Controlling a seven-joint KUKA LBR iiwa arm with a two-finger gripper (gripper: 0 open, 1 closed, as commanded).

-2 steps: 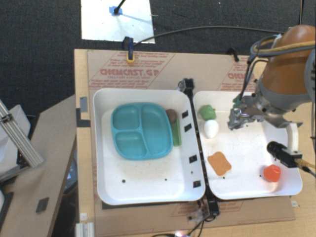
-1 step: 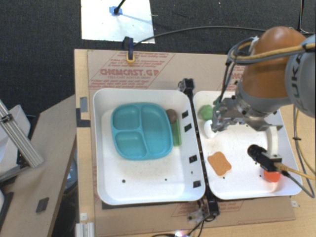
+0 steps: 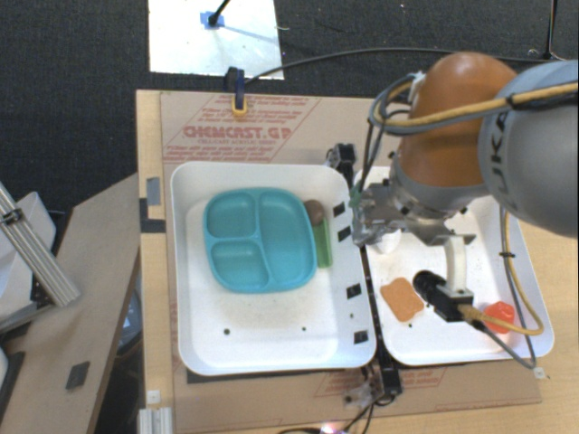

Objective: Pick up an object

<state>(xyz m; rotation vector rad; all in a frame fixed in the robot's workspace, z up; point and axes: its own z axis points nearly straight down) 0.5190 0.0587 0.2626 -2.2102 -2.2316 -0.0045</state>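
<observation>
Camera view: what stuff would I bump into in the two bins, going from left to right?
teal plastic tray with compartments → flat green strip → flat tan square piece → small orange-red round thing

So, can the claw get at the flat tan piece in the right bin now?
Probably yes. The tan piece lies uncovered on the floor of the right bin, and the claw is above that same bin, just up and left of it.

Teal 3-section plate [image 3: 258,240] lies flat in the left bin [image 3: 271,337].
</observation>
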